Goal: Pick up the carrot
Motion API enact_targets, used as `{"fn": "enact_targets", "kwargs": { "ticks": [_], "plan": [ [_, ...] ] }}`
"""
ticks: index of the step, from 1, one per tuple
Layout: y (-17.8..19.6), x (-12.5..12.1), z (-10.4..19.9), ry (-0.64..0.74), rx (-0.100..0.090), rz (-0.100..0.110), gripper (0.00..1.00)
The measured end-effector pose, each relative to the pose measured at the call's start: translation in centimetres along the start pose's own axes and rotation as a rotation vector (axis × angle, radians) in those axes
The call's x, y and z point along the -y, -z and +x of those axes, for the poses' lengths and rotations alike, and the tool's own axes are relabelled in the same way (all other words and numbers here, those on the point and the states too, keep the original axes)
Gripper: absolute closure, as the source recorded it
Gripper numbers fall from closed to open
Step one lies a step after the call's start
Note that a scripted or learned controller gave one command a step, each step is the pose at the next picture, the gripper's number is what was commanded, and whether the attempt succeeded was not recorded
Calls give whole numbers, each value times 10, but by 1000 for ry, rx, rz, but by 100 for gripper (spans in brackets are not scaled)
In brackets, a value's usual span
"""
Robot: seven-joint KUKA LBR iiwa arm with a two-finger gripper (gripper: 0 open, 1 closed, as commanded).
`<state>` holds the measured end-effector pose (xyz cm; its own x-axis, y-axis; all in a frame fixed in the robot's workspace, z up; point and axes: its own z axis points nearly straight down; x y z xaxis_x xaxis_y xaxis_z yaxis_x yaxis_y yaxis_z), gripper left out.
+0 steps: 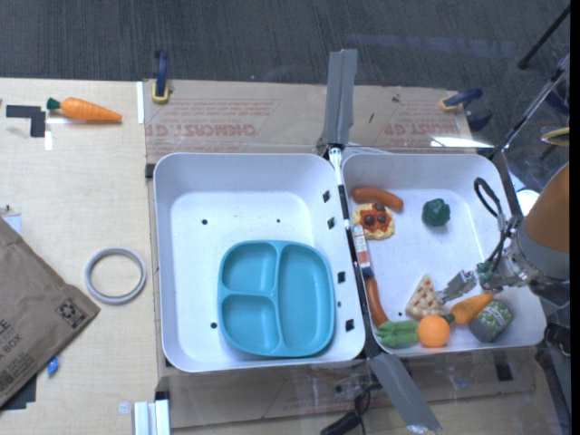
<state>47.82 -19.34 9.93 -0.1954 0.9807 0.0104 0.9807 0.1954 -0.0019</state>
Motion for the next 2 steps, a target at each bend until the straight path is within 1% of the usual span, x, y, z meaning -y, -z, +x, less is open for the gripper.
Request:
{"fn": "enact_targets", "kwargs": {
  "ticks": [1, 2],
  "plan": [
    [8, 0, 0, 0, 0, 1, 100],
    [8, 0, 0, 0, 0, 1, 0]
  ]
}}
